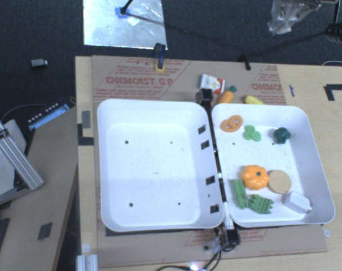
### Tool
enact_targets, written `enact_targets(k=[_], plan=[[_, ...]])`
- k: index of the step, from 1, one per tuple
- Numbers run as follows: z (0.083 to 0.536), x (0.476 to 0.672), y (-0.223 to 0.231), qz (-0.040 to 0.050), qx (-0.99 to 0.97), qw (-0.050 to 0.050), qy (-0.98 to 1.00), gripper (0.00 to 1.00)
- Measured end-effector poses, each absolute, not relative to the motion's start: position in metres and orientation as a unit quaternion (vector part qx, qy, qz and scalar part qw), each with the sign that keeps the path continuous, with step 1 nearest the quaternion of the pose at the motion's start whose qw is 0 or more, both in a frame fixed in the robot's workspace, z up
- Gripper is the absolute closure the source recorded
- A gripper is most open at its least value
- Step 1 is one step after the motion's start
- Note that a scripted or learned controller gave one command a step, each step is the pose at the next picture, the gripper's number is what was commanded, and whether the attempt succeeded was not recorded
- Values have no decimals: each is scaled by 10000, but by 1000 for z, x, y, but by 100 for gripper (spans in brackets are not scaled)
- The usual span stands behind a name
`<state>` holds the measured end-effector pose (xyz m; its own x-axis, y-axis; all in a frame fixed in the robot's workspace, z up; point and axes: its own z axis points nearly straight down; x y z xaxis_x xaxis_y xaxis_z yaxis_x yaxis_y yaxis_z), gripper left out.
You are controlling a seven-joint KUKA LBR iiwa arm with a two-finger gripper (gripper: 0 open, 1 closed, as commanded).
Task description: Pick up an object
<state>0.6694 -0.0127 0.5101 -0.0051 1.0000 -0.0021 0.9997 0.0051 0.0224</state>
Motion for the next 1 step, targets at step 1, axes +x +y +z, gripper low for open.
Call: enact_targets(k=[1], plan=[[518,668,1,16,7052,16,7090,100]])
